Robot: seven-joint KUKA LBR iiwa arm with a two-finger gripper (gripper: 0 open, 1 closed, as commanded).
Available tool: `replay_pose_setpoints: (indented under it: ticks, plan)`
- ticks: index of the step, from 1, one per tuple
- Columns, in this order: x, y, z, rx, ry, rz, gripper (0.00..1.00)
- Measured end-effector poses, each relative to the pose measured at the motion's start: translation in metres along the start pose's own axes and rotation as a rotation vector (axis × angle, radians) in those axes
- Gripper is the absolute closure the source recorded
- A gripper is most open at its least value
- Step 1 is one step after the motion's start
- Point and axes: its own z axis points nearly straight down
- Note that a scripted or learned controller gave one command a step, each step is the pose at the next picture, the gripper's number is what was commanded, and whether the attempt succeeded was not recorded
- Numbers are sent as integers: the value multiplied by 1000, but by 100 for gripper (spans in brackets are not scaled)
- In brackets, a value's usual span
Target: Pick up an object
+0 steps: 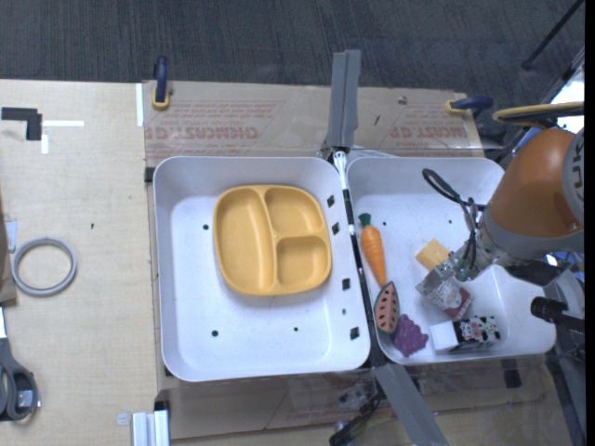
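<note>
Your claw [444, 282] hangs low in the right bin [409, 179]; can't tell its grip. Centre over the yellow block [430, 253] at eleven o'clock, then descend straight.

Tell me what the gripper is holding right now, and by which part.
Cannot be told. The gripper is low in the right bin, right beside the yellow block, but the view does not show any object between its fingers.

Grey arm [521, 240] — broad orange band, black cable looping off it.
</note>
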Motion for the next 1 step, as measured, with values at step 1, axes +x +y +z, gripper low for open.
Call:
replay_pose_setpoints:
  ticks: [1]
  plan:
    - [20,82,-120,1,-2,181,100]
